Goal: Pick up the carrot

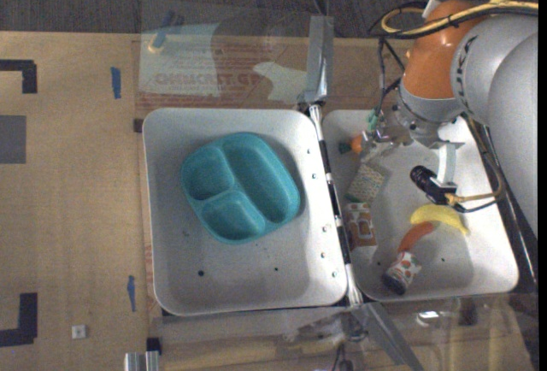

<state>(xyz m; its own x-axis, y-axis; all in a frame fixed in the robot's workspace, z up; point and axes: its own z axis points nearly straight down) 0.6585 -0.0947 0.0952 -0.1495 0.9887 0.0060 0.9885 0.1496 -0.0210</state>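
Observation:
The carrot (416, 234), an orange elongated piece, lies in the right bin (487, 267) toward its front, just under a yellow banana (441, 218). My gripper (379, 138) hangs low over the back left part of the same bin, well behind and left of the carrot and apart from it. A small orange item (355, 144) lies just left of the gripper, near the bin's back left corner. A speckled packet (367, 182) lies right in front of the gripper.
A second printed packet (361, 224) lies along the right bin's left wall, and a small can (400, 271) lies on its side at the front. The left bin (171, 275) holds a teal divided plate (241, 186). A metal divider (329, 190) separates the bins.

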